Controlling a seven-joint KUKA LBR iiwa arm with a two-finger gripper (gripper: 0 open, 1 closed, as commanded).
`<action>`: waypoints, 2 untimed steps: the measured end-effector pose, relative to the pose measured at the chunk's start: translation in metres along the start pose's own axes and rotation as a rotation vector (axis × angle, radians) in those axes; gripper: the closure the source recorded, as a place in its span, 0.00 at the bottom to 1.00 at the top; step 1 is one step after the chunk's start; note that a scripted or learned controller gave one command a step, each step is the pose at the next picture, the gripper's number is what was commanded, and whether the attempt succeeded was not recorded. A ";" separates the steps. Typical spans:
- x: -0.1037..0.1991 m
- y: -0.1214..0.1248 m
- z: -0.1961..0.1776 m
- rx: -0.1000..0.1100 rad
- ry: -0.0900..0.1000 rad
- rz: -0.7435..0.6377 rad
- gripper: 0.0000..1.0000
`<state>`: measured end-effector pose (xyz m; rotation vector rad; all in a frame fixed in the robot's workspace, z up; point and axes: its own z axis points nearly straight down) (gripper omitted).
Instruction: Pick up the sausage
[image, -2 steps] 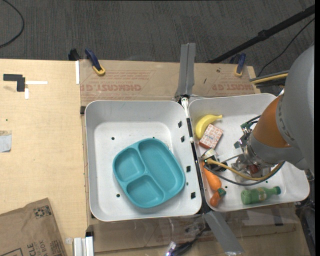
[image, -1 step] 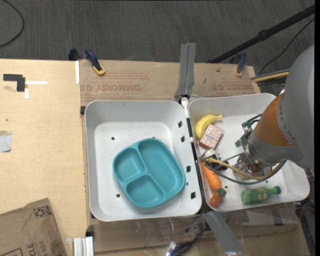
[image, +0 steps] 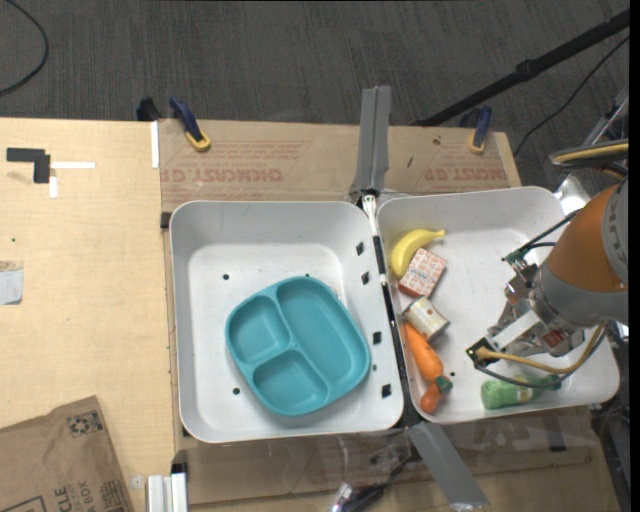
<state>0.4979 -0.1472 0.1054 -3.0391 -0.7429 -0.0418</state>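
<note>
Nearest you, by the 6 o'clock wall of the right bin (image: 560, 196), a green bottle-shaped toy (image: 505, 393) lies on its side. In that bin's 7 o'clock corner sits a short reddish-orange piece (image: 430, 400). Take that as the sausage, though it is small and this is a judgement. It lies just beside the leafy end of the carrot (image: 421, 352), which runs toward 11 o'clock along the bin's 9 o'clock wall.

The tool (image: 522, 335) hangs at about 4 o'clock in the bin, at 3 o'clock of the carrot and well apart from the sausage. You cannot tell whether it is spread or pressed together. The step in hand looks like the approach, with no grasp made.

Next you need the tool carried toward 8 o'clock, over that corner, then lowered clear of the carrot and the bin wall.

Farther on come a small can (image: 428, 318), a pink-and-white box (image: 425, 271) and a banana (image: 413, 247). The left bin (image: 185, 300) holds a divided teal plate (image: 297, 345).
</note>
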 end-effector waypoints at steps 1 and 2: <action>0.004 -0.031 0.003 -0.024 -0.004 0.068 1.00; 0.016 -0.044 0.005 -0.026 -0.007 0.277 1.00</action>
